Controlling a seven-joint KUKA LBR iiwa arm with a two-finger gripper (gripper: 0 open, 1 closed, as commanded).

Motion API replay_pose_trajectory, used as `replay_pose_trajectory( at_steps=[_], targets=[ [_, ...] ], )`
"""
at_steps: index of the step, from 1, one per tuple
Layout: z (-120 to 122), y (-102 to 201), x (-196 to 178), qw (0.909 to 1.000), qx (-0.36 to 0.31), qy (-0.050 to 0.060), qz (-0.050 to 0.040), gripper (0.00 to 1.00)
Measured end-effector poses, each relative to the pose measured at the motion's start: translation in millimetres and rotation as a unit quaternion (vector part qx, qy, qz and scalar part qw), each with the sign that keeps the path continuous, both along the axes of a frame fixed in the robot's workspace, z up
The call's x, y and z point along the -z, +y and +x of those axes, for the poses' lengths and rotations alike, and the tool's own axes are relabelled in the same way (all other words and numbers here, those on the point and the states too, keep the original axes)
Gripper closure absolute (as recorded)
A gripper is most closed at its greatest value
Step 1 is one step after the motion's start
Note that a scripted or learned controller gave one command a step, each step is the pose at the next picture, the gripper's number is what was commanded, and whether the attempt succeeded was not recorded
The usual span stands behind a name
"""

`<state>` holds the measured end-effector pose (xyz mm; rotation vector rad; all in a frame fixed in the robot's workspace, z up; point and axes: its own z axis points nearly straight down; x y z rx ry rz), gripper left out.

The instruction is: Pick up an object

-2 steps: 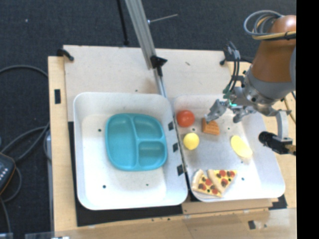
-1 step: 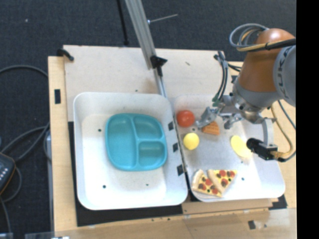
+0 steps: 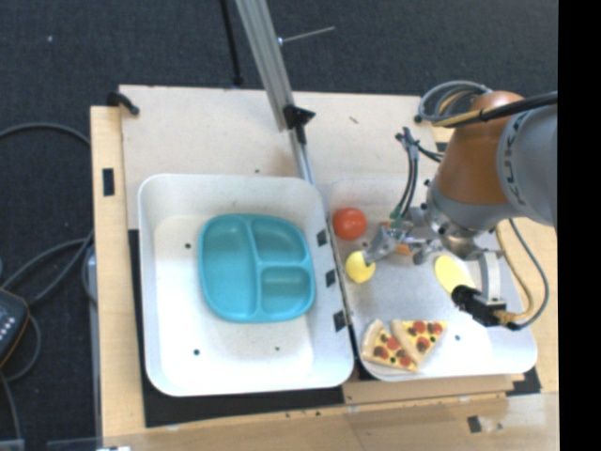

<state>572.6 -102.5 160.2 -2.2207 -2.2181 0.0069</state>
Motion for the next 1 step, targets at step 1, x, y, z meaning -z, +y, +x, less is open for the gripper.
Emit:
replay_pose_trajectory(
  at_steps=[1],
  targets=[
    [-1.1,-1.0,52.9,1.0000,0.000,0.000,0.0001,0.00]
  ],
)
